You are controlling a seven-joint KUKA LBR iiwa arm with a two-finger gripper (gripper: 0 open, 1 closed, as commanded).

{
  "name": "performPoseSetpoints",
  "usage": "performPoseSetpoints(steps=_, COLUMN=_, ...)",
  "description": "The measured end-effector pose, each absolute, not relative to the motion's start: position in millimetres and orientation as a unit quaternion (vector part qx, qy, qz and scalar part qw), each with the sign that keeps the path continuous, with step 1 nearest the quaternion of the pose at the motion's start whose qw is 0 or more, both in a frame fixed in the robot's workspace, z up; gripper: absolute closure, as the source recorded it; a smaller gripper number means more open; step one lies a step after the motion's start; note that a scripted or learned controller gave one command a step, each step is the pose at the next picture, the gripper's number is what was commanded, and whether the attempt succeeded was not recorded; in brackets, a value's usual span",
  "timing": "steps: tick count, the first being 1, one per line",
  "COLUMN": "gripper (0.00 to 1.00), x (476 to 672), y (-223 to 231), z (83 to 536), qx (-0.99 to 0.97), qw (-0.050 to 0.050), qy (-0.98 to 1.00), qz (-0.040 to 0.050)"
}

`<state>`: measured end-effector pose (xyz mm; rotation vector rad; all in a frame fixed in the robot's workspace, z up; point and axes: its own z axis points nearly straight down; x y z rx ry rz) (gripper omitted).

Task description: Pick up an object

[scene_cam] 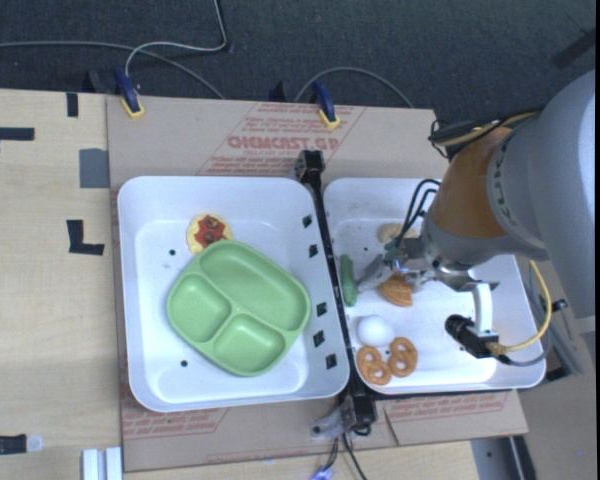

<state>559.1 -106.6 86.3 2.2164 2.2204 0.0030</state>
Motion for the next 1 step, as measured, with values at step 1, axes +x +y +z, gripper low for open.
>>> performPoseSetpoints(steps=1, gripper=1.0, x=558.8, y=-107.4, z=95.6, qx=0.707, qw=0.003, qy=0.708, qz=0.0002)
